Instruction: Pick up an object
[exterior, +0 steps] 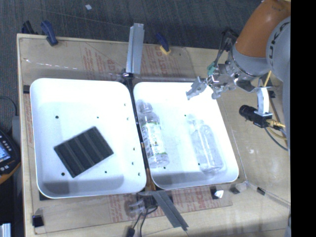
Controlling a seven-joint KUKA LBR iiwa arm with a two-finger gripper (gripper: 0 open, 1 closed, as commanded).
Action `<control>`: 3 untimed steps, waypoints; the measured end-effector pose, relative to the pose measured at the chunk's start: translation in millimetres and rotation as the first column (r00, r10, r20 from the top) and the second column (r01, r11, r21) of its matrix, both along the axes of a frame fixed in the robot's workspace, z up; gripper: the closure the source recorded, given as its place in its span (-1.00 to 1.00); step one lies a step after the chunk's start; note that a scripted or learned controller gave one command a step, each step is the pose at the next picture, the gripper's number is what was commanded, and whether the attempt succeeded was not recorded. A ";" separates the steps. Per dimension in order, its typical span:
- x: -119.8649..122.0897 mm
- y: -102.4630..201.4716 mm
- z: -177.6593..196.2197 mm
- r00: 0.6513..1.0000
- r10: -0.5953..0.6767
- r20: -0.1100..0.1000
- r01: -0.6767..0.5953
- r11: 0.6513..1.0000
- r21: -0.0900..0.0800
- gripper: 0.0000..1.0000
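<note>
Two clear plastic bottles lie in the right bin. One bottle with a green label rests along the bin's left wall. A second, label-free bottle lies toward the right side. A black ribbed slab lies flat in the left bin. My gripper hangs above the far right corner of the right bin, its fingers spread open with nothing between them, well above and beyond the plain bottle.
A grey metal bar stands behind the divide between the bins. Blue clamps hold the bench's back edge. A handheld device sits at the far left edge.
</note>
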State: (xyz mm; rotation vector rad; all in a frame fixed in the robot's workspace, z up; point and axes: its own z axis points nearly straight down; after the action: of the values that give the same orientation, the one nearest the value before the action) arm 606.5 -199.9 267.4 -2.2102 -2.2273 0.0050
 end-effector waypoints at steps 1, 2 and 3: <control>-10.6 72.3 -120.7 0.991 0.135 -0.001 -0.135 0.991 0.000 -1.00; -19.5 64.8 -176.7 0.994 0.106 0.000 -0.106 0.994 0.000 -1.00; -18.8 64.7 -165.9 0.994 0.110 0.000 -0.110 0.994 -0.001 1.00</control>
State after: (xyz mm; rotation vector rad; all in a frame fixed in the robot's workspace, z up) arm 587.7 -135.2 101.5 -2.0846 -2.3459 0.0062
